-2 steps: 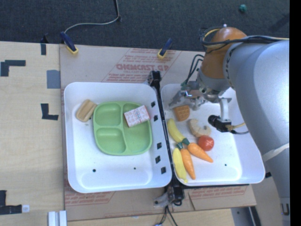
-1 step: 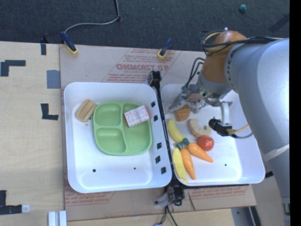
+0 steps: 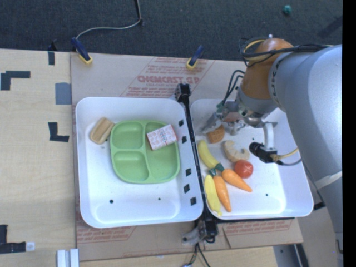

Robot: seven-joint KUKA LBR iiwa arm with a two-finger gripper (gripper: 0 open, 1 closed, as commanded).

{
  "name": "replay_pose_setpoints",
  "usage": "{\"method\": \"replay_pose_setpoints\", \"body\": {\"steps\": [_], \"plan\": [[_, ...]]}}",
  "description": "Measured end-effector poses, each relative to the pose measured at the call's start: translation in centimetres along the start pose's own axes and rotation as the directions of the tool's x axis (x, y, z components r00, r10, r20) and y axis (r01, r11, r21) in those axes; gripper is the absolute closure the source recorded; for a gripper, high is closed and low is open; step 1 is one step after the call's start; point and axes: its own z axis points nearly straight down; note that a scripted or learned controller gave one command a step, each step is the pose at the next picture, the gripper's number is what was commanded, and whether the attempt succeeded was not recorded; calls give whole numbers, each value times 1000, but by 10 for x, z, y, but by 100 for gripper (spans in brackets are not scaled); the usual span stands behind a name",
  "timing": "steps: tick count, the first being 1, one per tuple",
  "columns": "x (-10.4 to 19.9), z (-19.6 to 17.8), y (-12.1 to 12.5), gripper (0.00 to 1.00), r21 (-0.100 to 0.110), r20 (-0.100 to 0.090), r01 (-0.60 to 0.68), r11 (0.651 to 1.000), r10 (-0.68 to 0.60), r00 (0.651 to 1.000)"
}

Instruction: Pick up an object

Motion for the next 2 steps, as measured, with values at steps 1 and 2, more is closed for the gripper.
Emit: {"method": "replay_pose_setpoints", "body": {"steps": [1, 2], "plan": [[-7, 0, -2, 0, 0, -1, 0, 1000, 0, 1000], [-7, -9, -3, 100, 1, 1, 1, 1000, -1, 1000]]}}
